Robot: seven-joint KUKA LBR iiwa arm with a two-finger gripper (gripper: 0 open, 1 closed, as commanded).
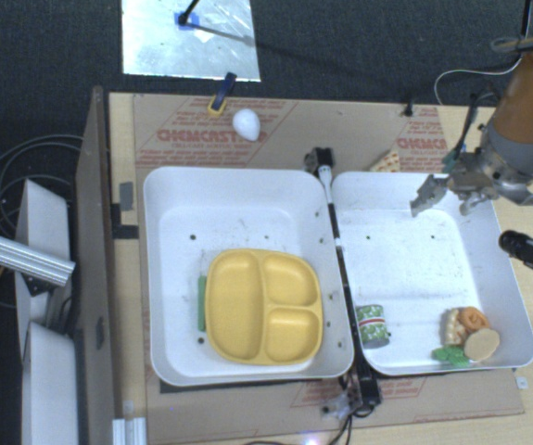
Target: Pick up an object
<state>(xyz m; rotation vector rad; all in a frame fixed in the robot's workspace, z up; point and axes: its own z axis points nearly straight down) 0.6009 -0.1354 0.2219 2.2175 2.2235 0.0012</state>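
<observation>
Along the lower edge of the right bin [488,248] we see the candidates: a small green-and-white can [372,325] lower centre, and a cluster of food-like pieces [467,333] at lower right, tight against the wall. The left bin [169,248] holds a yellow divided tray [264,304] with a green strip [201,302] beside it. The gripper [447,196] hangs at upper right, over the bin's far end, its two fingers spread and holding nothing, well apart from everything. We judge the risks so: the cluster sits in the corner, so a finger may strike the wall or nip two pieces at once. The can looks tipped, perhaps, and could roll away. Picking bare floor is also likely.
</observation>
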